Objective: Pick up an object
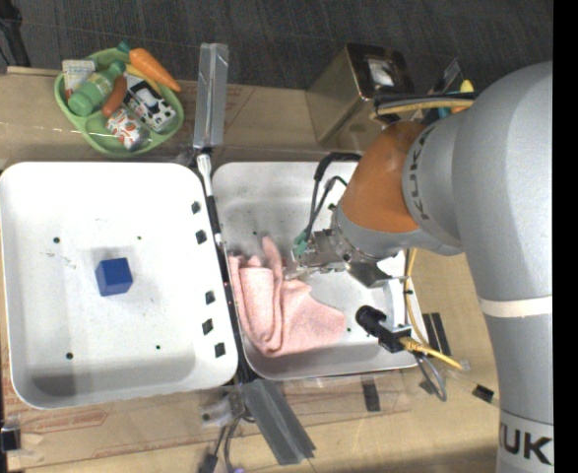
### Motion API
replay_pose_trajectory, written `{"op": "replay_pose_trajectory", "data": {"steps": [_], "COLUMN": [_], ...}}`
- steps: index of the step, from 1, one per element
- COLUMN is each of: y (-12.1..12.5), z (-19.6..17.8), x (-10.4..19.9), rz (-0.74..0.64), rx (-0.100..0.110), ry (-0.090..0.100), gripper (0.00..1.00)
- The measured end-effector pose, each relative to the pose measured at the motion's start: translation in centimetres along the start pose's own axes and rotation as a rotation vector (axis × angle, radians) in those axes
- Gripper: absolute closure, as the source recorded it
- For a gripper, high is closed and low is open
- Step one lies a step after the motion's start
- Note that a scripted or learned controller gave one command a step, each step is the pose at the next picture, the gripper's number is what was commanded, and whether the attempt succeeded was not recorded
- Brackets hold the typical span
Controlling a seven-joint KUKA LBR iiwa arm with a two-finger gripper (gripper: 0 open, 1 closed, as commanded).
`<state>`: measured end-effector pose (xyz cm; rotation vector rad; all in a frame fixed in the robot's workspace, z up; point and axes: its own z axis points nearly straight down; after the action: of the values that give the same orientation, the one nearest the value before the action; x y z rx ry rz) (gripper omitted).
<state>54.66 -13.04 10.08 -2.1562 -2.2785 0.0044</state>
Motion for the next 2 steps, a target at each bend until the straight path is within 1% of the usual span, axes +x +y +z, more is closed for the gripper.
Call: {"op": "replay_pose_trajectory", "data": {"steps": [1,2], "y": [0.0,-6.2], "z": [0.0,1.0], "x": [0.0,2.0], "rz": [0.0,-0.087], "rx": [0.0,-0.004], "ry": [0.0,0.0], "gripper": [0.0,0.0]}}
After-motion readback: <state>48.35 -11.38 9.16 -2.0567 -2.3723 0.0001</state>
